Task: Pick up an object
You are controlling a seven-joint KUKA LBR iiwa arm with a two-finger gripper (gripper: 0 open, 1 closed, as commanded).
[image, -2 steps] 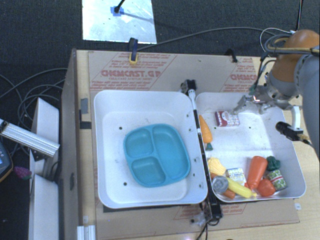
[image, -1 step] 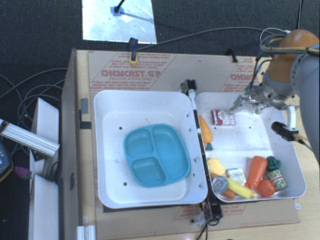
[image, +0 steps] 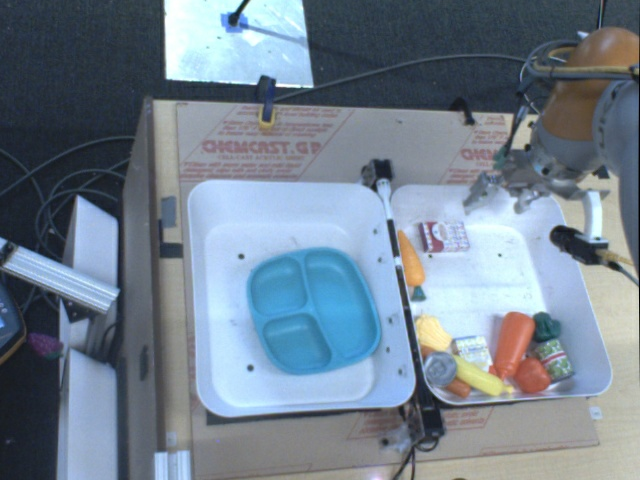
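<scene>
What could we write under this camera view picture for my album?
Robot arm's tool hovers open over the right bin of toy food; a blue divided plate sits in the left bin.

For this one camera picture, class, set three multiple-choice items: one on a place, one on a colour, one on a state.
1. Where does the divided plate lie?
A. in the left bin
B. in the right bin
C. on the floor

2. What colour is the divided plate?
A. red
B. light blue
C. black

3. How does the gripper stand?
A. over the far edge of the right bin, holding nothing
B. clamped on the carrot
C. pressed into the plate

Answers:
1 A: the plate rests inside the left bin.
2 B: its three compartments are light blue.
3 A: the gripper hangs at the right bin's far rim, with no item between its fingers; the carrot lies apart by the divider.
</scene>
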